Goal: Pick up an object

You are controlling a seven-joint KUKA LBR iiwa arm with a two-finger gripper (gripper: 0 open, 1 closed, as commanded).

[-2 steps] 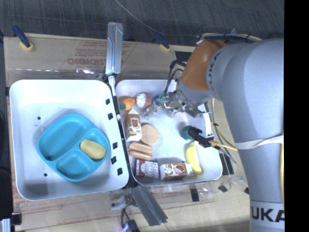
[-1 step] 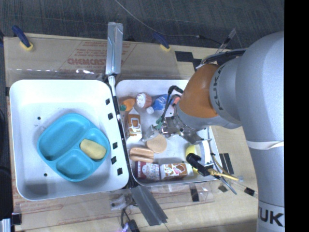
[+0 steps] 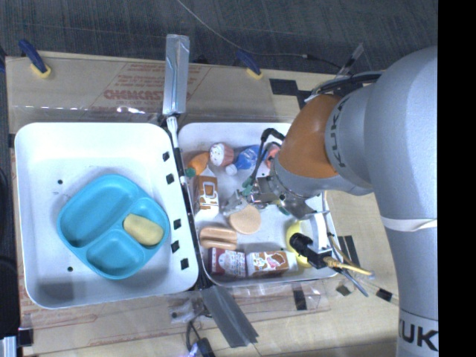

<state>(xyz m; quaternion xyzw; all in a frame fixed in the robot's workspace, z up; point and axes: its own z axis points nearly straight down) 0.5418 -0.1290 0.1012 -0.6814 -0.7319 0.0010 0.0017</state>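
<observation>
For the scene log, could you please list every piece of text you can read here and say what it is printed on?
"KUKA", grey letters running down the arm's grey link above the orange band.
"UK", cut off at the frame's edge, on the arm's lower body.
"CHEMCAS...", faint red print on the cardboard behind the bins.
Labels on the bottle and small packet: too blurred to read.

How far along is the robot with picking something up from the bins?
Done: the hand is down in the right bin among the items. In hand: nothing visibly lifted. The round tan piece and the hot dog lie in that bin. Left: grasping and raising one object.
</observation>
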